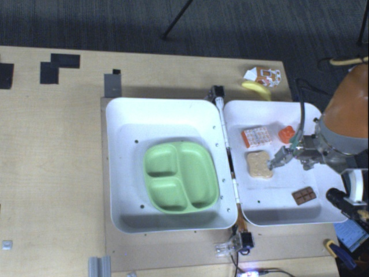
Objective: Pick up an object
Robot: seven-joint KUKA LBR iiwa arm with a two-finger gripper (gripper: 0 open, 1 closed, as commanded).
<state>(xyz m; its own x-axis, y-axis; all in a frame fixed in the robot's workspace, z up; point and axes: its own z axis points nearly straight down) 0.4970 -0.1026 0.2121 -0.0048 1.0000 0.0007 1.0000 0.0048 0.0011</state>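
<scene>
1. Listing hazards first: the gripper (278, 159) hangs over the middle of the right bin (271, 217), its tips at the right edge of the tan bread-like slab (259, 164). Whether they stand apart or together I cannot tell. Nothing shows between them, so no hold is claimed.
2. Risk, judged: the slab lies flat on the bin floor. A descent at its edge may push it toward the left wall instead of straddling it, or pinch only a corner so it drops on lifting.
3. Risk, judged: neighbours sit near. The red waffle-patterned piece (256, 136) lies just beyond the slab, toward the far wall; the small orange piece (286, 134) sits beside the arm's wrist. Either may be nudged.
4. Near items: the brown chocolate-like bar (304, 196) rests toward the near right corner, well apart from the gripper.
5. Task item appearance: slab pale tan, rounded-square, speckled, low profile, likely soft.
6. Left bin (118, 154): holds a green divided tray (180, 176), three compartments.
7. Far: a yellow banana-like toy (256, 87) and a small printed carton (267, 75) lie on the bench (52, 166) beyond the right bin's far edge.
</scene>
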